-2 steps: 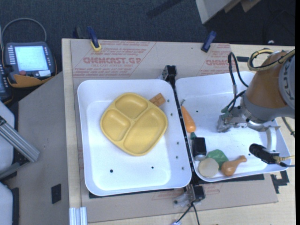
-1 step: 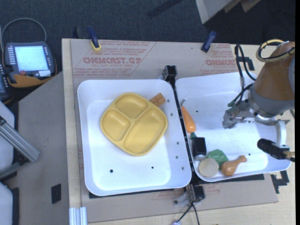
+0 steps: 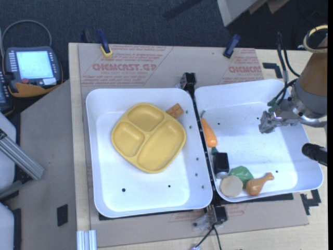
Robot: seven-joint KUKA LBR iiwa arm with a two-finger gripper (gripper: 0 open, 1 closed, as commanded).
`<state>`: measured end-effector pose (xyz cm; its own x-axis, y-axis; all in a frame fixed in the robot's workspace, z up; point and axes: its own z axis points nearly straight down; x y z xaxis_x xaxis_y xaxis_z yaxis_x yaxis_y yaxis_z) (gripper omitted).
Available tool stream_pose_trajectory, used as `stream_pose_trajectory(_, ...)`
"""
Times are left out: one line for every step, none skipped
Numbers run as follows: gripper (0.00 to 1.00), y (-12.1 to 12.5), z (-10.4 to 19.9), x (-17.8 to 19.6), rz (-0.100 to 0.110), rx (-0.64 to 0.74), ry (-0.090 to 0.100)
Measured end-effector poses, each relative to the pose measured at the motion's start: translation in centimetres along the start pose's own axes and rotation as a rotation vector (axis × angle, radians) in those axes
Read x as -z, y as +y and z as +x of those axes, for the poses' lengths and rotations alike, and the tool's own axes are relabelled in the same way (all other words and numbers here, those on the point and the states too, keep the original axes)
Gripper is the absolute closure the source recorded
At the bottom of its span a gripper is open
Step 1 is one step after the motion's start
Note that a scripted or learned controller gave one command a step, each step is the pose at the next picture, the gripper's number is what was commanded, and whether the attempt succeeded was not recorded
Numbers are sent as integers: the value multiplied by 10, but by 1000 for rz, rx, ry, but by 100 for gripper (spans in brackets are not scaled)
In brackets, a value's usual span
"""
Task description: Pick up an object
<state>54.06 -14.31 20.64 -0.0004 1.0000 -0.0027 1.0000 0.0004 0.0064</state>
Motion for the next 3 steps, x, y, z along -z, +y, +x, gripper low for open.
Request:
stream_pose_trajectory(100, 1, 0, 8, 3, 0, 1)
stream_pose_trajectory(100, 27, 53, 6, 3, 6, 3)
stream_pose_trajectory(100, 40, 98, 16, 3, 5, 3)
